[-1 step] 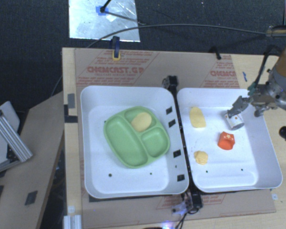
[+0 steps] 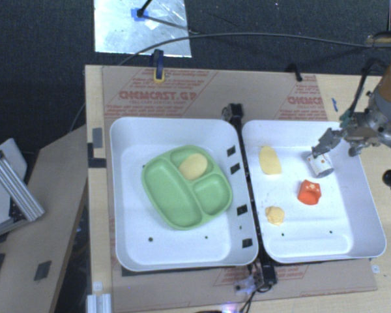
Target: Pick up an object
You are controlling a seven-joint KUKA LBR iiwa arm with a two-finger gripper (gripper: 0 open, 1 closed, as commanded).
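In the right bin point(image 2: 352, 240) lie a pale yellow oblong piece point(image 2: 270, 160), a small yellow lump point(image 2: 274, 214), a red object point(image 2: 309, 192) and a small white-grey cylinder point(image 2: 320, 166). My gripper point(image 2: 326, 146) reaches in from the right over the bin's upper right part, its tip right above the white-grey cylinder and seemingly touching it. The view does not show whether the cylinder is held. The red object lies just below and left of the gripper.
The left bin point(image 2: 137, 240) holds a green divided plate point(image 2: 176, 201) with a yellow piece point(image 2: 194, 166) in its upper compartment. A black divider point(image 2: 242, 175) runs between the bins. The grey arm point(image 2: 386, 109) stands over the right bin's far right edge.
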